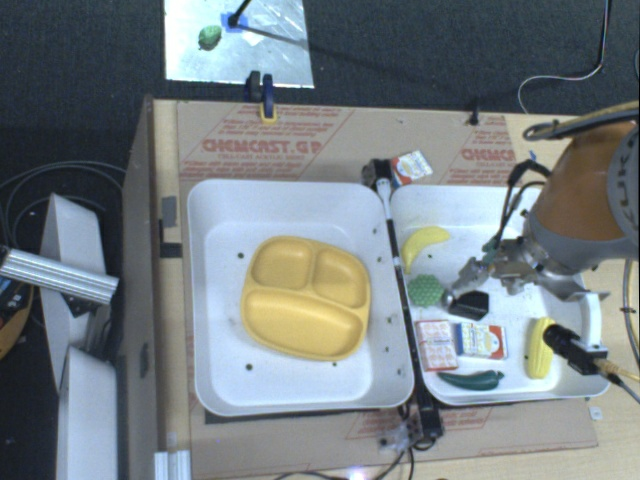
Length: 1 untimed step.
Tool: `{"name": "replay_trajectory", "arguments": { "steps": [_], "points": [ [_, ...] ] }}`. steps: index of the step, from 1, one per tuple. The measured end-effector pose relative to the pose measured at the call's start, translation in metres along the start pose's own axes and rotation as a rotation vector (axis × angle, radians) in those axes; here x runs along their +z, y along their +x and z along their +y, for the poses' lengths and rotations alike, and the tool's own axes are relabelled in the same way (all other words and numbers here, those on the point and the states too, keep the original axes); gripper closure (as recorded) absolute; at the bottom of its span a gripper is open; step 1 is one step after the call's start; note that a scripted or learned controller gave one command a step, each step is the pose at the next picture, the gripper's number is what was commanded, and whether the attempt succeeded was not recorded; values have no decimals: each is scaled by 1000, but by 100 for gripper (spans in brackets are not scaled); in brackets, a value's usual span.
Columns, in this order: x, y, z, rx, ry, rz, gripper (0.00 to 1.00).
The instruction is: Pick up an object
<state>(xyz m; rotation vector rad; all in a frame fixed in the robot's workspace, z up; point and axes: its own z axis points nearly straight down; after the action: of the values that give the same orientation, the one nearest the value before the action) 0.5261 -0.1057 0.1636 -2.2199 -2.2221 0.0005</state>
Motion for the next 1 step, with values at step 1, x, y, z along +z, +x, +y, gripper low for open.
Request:
{"name": "replay_trajectory", "arguments": {
  "steps": [1],
  "points": [
    [79, -17, -8, 0, -2, -1, 0]
  ]
}}
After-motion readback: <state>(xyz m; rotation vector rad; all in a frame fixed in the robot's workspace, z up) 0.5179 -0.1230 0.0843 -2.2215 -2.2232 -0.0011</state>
